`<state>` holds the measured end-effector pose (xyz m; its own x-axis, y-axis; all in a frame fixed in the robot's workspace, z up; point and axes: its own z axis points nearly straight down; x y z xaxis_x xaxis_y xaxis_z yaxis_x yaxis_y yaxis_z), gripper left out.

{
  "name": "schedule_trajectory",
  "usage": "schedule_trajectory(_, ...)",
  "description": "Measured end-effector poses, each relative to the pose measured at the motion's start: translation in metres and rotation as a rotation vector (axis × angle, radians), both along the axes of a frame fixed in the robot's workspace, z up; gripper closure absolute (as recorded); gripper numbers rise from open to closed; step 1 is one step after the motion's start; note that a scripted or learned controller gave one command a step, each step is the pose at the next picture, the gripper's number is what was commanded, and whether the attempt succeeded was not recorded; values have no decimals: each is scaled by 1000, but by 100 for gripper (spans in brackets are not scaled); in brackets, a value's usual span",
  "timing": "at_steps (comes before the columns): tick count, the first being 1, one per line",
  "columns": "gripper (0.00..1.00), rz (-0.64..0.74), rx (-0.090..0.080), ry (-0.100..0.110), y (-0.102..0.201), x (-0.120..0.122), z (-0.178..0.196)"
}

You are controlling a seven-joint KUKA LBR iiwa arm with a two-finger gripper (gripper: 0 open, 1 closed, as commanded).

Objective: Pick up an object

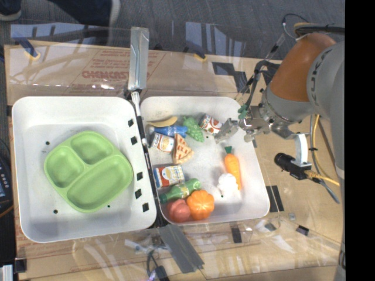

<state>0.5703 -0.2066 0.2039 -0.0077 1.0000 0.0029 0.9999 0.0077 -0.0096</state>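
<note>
My gripper (227, 127) sits over the right bin's (255, 174) upper right area, just inside the right rim, arm coming in from the right with the orange band above the wrist. Can't tell the finger state from this angle, and I see nothing between them. Nearest items: a small red-and-white can (209, 123) just to my left, and the carrot (233, 166) below me, lying roughly parallel to the right wall with a white piece (227, 185) at its lower end. The toys crowd the bin's left and bottom: banana (164, 122) near the top edge, green grapes (193, 127) beside it, a blue packet (162, 133) against the left wall, pizza slice (183, 149) just below that, a small carton (169, 175), a green veg piece (180, 190), then a red apple (179, 211) and an orange (201, 204) touching each other at the bottom rim. Open floor in this bin is the middle strip between pizza slice and carrot, plus the top right corner behind me. The left bin (23, 157) holds a green divided plate (89, 171) sitting centre-left, with bare floor all round it, widest along the top. The two bins touch along the centre divider, black clips on that shared edge.
</note>
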Motion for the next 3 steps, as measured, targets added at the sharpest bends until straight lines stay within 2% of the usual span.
schedule_trajectory(1,0,36,-4,-29,-1,-14,-92)
schedule_trajectory(2,100,40,-1,-13,-1,-18,-89)
schedule_trajectory(3,100,224,0,-5,3,9,0)
